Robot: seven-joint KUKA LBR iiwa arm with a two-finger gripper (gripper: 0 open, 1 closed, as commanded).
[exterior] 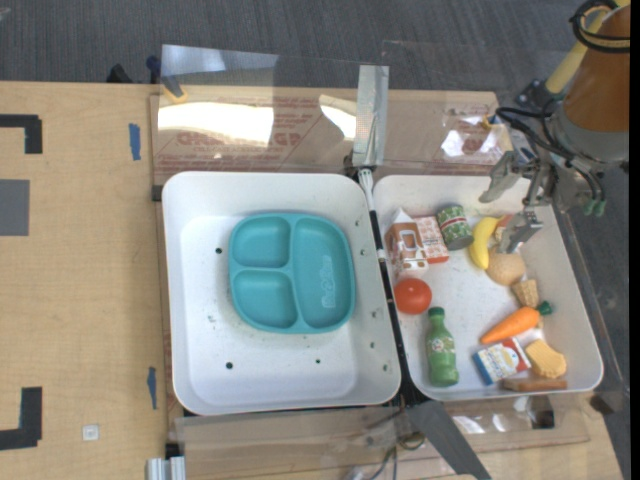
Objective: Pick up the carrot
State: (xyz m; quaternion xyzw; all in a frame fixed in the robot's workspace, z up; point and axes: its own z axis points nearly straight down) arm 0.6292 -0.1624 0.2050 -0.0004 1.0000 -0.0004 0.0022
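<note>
Gripper point(522, 200) spread wide, holding nothing, poised above the banana point(484, 242). Well short of the carrot point(511, 325), lying nearer the bin's front; likely positioned clear before descending.

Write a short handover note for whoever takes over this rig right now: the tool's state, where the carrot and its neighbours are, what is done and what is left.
Tool: open, holding nothing, hovering over the upper right part of the right bin, near the banana.
Carrot: lying in the right bin's lower right area, tilted, green top toward the right wall. A small blue and white carton sits just below it and the green bottle stands off to its left.
Left bin: holds the teal divided plate.
Done: nothing yet; the carrot is ungrasped.
Left: bring the tool down the bin to the carrot, close on it and lift.
</note>
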